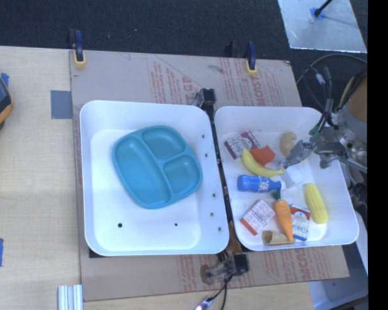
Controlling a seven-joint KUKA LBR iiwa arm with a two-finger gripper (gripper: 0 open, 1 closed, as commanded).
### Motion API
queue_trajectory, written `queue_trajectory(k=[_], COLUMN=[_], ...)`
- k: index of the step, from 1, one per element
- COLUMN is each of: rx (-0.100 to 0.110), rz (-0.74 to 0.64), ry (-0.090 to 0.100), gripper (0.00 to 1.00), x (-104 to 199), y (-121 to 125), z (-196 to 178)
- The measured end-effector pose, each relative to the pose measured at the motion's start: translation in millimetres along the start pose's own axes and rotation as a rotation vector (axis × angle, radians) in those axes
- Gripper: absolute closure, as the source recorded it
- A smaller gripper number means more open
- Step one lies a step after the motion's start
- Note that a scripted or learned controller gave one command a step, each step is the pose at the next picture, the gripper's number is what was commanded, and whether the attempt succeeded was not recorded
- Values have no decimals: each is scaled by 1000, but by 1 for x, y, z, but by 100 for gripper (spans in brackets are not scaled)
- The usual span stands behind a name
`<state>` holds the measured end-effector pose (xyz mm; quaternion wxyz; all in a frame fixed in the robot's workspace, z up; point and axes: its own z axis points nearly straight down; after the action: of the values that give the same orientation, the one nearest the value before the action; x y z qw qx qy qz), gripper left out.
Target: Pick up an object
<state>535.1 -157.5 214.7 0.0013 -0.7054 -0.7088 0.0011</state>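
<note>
several items lay near the claw (296, 155): banana (258, 166) just left, corn (316, 202) below. approach step, judged; couldn't tell claw's width; needed descent onto one item.

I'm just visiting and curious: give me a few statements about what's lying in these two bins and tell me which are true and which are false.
1. The blue divided plate lies in the left bin. True.
2. The carrot lies in the left bin. False: it lies in the right bin, near the front edge.
3. The corn cob is green. False: it is yellow.
4. The banana lies just above the blue bottle in the picture. True.
5. The gripper is over the left bin. False: it is over the right bin, near the banana's end.
</note>
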Motion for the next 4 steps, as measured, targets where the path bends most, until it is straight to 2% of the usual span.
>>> queue_trajectory(k=[1, 2, 3, 4], rx=[1, -1, 2, 3], rz=[-2, 0, -1, -2], ry=[-1, 0, 1, 0], gripper=[0, 0, 100, 0], x=[41, 20, 20, 20], y=[22, 64, 64, 64], z=[123, 122, 112, 112])
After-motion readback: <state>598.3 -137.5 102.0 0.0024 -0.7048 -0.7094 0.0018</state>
